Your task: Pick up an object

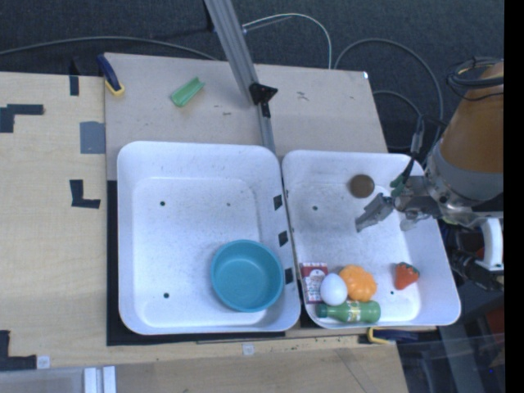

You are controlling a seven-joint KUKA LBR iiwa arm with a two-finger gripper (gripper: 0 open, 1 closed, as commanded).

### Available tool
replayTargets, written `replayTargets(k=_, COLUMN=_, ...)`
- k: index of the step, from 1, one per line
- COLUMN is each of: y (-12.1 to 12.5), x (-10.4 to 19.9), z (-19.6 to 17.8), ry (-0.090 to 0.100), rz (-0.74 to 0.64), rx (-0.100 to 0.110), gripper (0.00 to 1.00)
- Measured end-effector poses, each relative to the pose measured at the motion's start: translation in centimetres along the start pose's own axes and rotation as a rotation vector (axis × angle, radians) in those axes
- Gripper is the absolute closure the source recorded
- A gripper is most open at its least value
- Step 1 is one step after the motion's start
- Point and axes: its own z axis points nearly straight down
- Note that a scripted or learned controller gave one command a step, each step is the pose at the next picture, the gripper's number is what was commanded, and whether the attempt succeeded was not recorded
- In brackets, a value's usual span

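My gripper (pixel 383 221) hangs over the right bin (pixel 327 219), open, with nothing between its fingers. A brown round object (pixel 361 186) lies just up and left of it, apart from the fingers. Along the bin's near edge sit a red-and-white carton (pixel 313 282), a white egg (pixel 333 289), an orange fruit (pixel 359 282) and a green bottle (pixel 350 311) lying on its side. A red strawberry (pixel 405 275) rests below the gripper near the bin's right wall.
The left bin (pixel 164 178) holds a blue bowl (pixel 246 274) at its near right corner. A slanted metal pole (pixel 237 47) ends at the bins' divider. A green block (pixel 187 92) and a blue-yellow clamp (pixel 110 74) lie on the bench behind.
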Motion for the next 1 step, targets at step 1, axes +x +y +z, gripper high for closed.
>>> replayTargets(k=1, y=0.0, x=-0.01, z=0.0, ry=0.0, rz=0.0, rx=0.0, gripper=0.0)
